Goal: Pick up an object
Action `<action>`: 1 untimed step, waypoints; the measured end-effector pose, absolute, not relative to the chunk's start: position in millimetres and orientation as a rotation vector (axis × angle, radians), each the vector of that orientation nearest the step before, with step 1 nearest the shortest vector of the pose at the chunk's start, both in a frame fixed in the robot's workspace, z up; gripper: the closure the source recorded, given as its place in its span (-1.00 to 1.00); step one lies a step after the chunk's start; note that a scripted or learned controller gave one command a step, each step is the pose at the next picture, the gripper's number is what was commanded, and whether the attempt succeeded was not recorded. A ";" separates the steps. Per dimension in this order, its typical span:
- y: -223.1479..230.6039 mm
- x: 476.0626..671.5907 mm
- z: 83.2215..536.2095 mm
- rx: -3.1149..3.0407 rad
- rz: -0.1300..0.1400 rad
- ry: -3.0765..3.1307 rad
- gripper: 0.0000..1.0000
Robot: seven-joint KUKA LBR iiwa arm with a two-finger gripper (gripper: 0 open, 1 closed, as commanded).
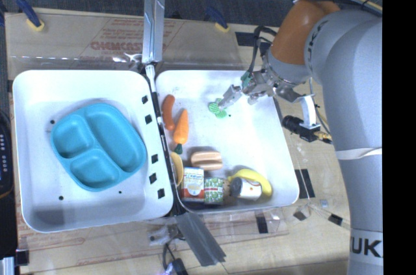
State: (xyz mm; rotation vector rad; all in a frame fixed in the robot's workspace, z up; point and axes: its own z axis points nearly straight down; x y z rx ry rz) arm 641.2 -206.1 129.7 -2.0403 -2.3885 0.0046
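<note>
My one camera: fixed above the bench (pixel 58 253), slanted down, both bins (pixel 29 137) framed; arm (pixel 344 72) enters right.

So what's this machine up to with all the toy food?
A grey robot arm reaches in from the right over the right bin. Its gripper sits by a small green object on the bin floor. Two carrots, a hot dog, a banana and a carton lie nearby. The left bin holds a blue tray.
</note>
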 end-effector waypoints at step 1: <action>-148.3 659.7 93.7 -1.794 -0.002 -2.583 -1.00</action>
